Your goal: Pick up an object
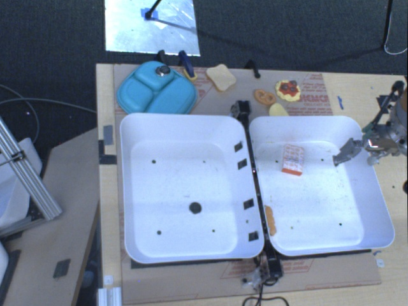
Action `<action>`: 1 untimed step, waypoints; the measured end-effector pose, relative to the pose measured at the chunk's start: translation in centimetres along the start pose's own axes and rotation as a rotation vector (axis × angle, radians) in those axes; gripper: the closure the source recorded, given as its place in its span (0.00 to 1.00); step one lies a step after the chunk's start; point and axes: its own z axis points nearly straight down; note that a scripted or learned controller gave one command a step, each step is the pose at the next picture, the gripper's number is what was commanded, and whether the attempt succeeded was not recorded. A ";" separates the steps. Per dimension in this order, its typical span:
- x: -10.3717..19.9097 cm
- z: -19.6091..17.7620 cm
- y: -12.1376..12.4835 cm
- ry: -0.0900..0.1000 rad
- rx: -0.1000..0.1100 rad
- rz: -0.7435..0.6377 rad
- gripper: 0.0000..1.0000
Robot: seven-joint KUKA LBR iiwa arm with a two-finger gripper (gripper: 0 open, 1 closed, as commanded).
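Two white bins sit side by side on a cardboard-covered bench. The right bin (357,234) holds a small red-and-white box (292,159), lying flat in the upper middle of the floor, a little left of centre. An orange-brown snack piece (270,220) lies against the right bin's left wall, low down, well apart from the box.

The left bin (146,234) holds a small dark round disc (195,207) near the middle of its floor.

The gripper (348,152) reaches in from the right, hanging over the right bin's upper right part. It stands to the right of the box, apart from it, with bare bin floor between them. The grey tip points down and left. Nothing is seen in its grasp; how far it is open cannot be told from this angle.

Behind the bins, on the cardboard: a blue divided plate (157,90) at the left, a slice of toy bread (221,77) beside it, an orange pretzel-like piece (264,96), a small round pizza toy (288,90), and a pale yellow piece (278,109) touching the right bin's back rim. A shiny square sheet (127,18) lies on the dark floor beyond the bench.
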 end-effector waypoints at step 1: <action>2.6 14.1 5.4 0.001 -0.003 -0.004 0.00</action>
